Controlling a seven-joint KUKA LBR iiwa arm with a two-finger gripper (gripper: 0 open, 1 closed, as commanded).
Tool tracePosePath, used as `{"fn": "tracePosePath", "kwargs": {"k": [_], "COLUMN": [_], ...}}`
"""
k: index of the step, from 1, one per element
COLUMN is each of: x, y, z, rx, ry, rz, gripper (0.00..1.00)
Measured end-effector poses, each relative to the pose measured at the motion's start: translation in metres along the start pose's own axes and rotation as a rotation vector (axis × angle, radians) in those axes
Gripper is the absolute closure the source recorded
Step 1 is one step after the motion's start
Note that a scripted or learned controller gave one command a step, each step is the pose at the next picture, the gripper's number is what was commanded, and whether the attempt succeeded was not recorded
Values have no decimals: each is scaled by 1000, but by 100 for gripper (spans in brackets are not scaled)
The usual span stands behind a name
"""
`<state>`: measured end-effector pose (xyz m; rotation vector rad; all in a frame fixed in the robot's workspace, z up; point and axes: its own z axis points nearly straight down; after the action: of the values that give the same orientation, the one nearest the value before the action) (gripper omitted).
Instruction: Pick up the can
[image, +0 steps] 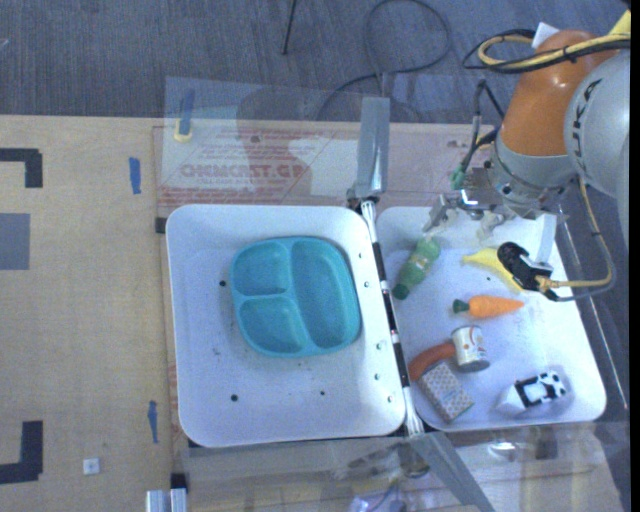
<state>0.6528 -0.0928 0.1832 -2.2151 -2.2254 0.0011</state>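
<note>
Several items crowd the can (468, 347): carrot (489, 307), sponge (446, 391). Gripper (462, 205), far off; finger state I cannot tell, may snag the bottle (415, 266).

So the 1 arm (590, 110) comes in from the top right, grey body with the orange band sitting right above the wrist. It's bent down toward the far side, gripper (465, 208) hanging low at the far end, pointing left-ish and downward.

A robotics lab: taped bench (80, 300), twin white bins (190, 400).
</note>
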Motion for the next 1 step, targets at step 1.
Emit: {"fn": "tracePosePath", "kwargs": {"k": [1], "x": [-4], "y": [-82], "z": [82], "rx": [-1], "ry": [1], "rz": [-345], "gripper": [0]}}
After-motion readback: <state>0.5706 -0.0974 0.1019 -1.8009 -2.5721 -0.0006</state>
